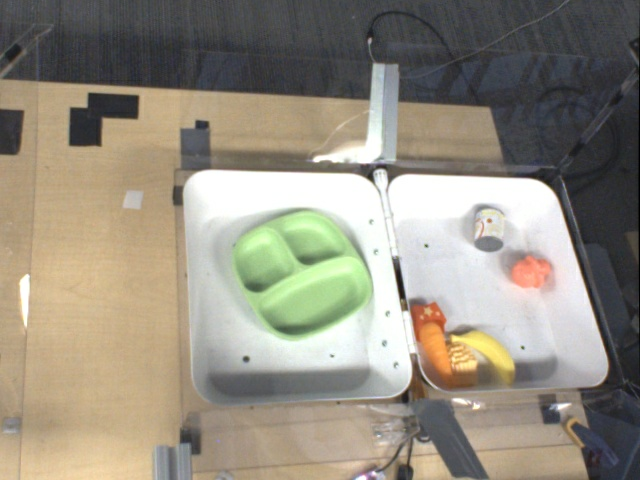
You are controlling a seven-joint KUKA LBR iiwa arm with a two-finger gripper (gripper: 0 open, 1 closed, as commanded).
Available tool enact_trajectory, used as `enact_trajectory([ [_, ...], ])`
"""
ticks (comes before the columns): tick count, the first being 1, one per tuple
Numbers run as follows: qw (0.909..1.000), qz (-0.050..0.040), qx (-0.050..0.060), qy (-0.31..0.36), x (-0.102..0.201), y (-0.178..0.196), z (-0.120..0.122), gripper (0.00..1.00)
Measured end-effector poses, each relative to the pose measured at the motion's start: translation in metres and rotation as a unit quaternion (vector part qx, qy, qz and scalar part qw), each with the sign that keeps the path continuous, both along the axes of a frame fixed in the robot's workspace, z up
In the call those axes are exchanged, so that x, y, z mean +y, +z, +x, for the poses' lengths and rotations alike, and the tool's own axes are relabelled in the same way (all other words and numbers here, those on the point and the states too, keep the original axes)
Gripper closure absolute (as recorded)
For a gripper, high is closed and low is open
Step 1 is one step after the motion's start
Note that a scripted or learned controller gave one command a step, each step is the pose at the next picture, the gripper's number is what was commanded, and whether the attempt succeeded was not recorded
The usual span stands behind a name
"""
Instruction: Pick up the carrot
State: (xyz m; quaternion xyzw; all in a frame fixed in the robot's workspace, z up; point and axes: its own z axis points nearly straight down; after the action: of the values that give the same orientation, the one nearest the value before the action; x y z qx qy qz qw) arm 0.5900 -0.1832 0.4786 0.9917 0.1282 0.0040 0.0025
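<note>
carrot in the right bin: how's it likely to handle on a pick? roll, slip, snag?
The carrot looks like a stiff toy, probably light and unlikely to flop. Its rounded, tapered body may slip or twist between two fingers. It lies in the near-left corner of the right bin, pressed against the banana and a red item, so a grab will likely nudge the neighbours.

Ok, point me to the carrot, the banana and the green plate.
carrot (434, 349): camera view, middle of its orange body.
banana (493, 353): camera view, middle of its curve.
green plate (303, 306): camera view, floor of its large compartment.
</note>
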Motion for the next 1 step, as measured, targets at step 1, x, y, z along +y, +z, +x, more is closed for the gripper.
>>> enact_trajectory([
  [1,1.0000,-0.0004,-0.001,0.006,0.0018,0.0112,0.0011,1.00],
])
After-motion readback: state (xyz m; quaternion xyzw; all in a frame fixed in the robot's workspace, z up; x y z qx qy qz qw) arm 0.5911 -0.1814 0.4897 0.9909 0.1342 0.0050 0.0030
